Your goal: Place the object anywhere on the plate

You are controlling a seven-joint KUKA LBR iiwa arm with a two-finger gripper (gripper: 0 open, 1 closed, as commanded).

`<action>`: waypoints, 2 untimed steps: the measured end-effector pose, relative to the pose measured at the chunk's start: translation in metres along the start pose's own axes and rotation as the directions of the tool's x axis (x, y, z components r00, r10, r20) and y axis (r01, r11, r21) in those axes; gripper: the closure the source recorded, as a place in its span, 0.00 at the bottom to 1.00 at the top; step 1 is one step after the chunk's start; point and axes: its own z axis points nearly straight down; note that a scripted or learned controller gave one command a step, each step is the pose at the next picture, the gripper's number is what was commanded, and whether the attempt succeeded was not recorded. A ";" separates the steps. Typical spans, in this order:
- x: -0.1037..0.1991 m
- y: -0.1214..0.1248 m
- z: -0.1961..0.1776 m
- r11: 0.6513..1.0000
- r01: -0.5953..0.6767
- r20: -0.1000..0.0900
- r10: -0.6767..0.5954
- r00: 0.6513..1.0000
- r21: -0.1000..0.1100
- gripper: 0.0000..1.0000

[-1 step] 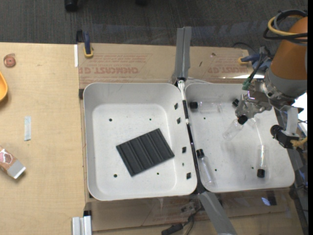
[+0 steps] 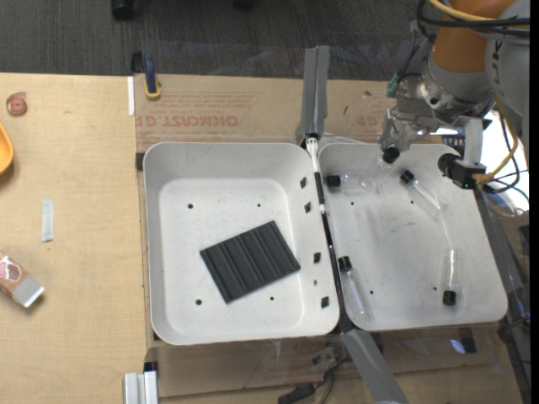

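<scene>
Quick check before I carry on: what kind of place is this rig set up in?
Likely a robotics lab or workshop: two white bins on a wooden bench, a grey-and-orange arm above them, and carpet beyond.

Both bins are white: the left bin [image 2: 168,310] and the right bin [image 2: 472,310]. A dark grey ribbed slab [image 2: 250,260], grooved in parallel lines, lies in the left one. The counter [image 2: 67,141] is pale tan wood. The cardboard [image 2: 210,112] is brown with reddish print. The arm [image 2: 472,32] is orange above grey. The floor [image 2: 253,15] is dark grey.
</scene>
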 end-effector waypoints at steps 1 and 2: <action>0.049 0.004 -0.011 0.993 0.116 0.000 -0.116 0.993 0.000 1.00; 0.102 -0.002 -0.008 0.767 0.642 0.000 -0.642 0.767 -0.002 1.00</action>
